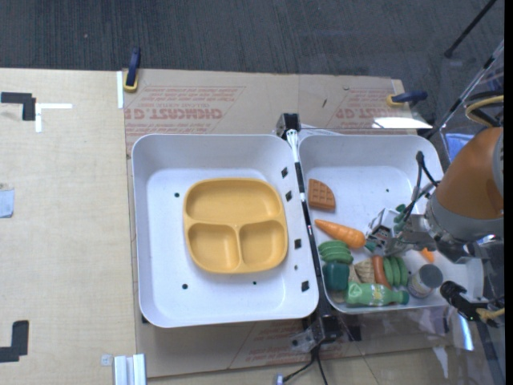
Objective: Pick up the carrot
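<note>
While the counter (64, 215) spreads pale and wide under everything, a sheet of brown cardboard (208, 103) lies on it beneath the two white bins; the left bin (152, 215) carries a yellow divided plate (236, 224) with three compartments, sitting near its middle; the right bin (361, 155) is crowded along its near side and bare toward the far wall. From the right the arm (473, 179) leans in, its orange band cut off by the edge of view, its grey wrist low over the right bin; the claw (386, 235) hangs among cables and dark parts just right of the carrot, and how far it stands open I cannot tell from here. Nothing can be made out between its tips. The carrot (343, 233) lies on the bin floor, orange, pointing its thin end left, just above a green vegetable (335, 252); a waffle-like brown piece (321, 195) sits farther back. Nearer the front a green bottle (375, 295) lies on its side; the small toys behind it are jumbled and hard to name. Blue clamps (132, 66) grip the cardboard's far edge.
</note>
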Motion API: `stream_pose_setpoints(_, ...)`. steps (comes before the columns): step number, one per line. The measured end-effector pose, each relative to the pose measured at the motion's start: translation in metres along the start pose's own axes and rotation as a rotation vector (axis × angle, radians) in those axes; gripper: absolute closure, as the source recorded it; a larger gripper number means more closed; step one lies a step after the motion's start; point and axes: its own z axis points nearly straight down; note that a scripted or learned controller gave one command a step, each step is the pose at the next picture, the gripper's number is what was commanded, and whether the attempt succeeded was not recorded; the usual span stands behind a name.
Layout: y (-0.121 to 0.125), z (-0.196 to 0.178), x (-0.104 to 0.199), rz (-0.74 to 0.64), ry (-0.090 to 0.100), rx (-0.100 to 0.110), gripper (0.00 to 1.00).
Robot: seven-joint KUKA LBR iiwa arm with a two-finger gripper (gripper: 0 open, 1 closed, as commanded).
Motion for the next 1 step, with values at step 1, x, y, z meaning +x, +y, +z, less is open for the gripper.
stream_pose_setpoints(1, -0.02, 0.0008, 0.0633, 0.301, 0.002, 0.005, 1.0)
